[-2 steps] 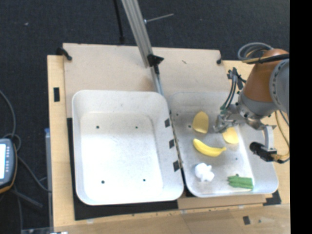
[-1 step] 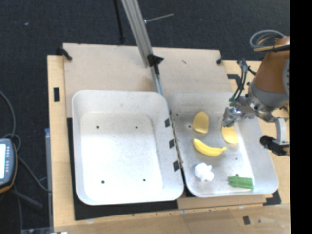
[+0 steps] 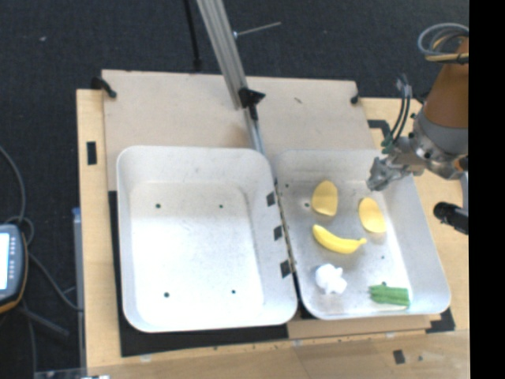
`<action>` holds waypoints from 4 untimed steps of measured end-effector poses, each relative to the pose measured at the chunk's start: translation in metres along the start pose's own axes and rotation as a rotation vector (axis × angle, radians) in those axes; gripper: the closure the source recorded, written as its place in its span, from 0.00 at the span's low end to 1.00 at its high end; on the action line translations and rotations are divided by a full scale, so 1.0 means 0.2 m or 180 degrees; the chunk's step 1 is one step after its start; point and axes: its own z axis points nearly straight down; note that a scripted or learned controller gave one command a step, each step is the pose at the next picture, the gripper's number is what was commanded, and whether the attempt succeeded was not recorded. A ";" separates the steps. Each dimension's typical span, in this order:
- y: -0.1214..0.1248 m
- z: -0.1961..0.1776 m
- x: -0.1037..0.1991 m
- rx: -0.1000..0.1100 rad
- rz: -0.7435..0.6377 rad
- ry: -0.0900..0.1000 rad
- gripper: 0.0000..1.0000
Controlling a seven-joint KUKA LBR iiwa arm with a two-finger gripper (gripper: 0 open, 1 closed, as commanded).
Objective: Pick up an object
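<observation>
Gripper sits over the back right part of the right bin; whether it is open or closed cannot be told, and nothing is seen in its grasp. Right bin contents: yellow wedge, second yellow piece just below the gripper, banana, white crumpled object, green object. Left bin alongside.

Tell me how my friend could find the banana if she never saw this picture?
Look in the right-hand white bin, the one beside the robot arm. Near its middle lies the banana, just below two rounder yellow pieces. It is the one long, curved yellow thing there.
</observation>
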 end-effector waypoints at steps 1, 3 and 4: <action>0.01 -0.26 -0.01 -0.0002 -0.0005 0.0000 1.00; 0.18 -0.26 0.52 0.0012 -0.0014 0.0002 1.00; 0.21 -0.17 0.77 0.0025 -0.0008 0.0002 1.00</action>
